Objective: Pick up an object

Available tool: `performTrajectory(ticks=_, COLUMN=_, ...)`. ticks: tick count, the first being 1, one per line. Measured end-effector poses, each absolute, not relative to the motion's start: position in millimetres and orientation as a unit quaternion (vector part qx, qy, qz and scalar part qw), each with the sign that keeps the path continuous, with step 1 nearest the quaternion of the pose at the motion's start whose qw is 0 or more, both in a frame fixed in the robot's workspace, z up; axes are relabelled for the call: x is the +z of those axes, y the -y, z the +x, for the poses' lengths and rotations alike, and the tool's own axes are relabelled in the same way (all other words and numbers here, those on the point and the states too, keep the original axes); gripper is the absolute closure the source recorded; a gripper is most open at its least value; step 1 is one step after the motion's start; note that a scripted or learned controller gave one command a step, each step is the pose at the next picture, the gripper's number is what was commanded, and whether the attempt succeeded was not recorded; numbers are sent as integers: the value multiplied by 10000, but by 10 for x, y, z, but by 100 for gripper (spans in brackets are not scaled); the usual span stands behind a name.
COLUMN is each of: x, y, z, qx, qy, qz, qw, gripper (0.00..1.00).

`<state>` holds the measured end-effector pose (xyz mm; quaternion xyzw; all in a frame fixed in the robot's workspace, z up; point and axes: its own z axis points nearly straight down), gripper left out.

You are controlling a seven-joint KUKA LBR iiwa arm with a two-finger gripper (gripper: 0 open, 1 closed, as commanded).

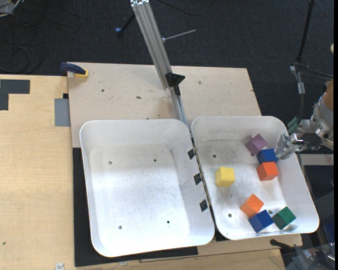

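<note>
Pale wooden bench (pixel 214 89) bearing two white bins (pixel 138 190) side by side

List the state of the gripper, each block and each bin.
Gripper: at right bin's right rim, holding nothing visible.
Purple block: loose.
Blue block: touching red block.
Yellow block: alone.
Orange block, second blue, green: clustered.
Right bin: holds all blocks.
Left bin: upright.

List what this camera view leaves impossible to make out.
- Gripper: too small and blurred to tell its finger state or whether it touches a block.
- Arm: cut off by the right edge.
- Blue block: partly hidden by the red-orange block.
- Green block: on the right bin's rim; its seating is unclear.
</note>
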<state>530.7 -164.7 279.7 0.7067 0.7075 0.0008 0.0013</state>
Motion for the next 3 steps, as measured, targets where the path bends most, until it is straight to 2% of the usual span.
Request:
performTrajectory(ticks=1, x=2644, y=1072, z=5231, qx=-5, qy=-7088, qz=7054, qw=-26, gripper=100)
performTrajectory(ticks=3, x=2445, y=-54, z=5082, qx=-8, qy=-7090, qz=7052, qw=-27, gripper=100)
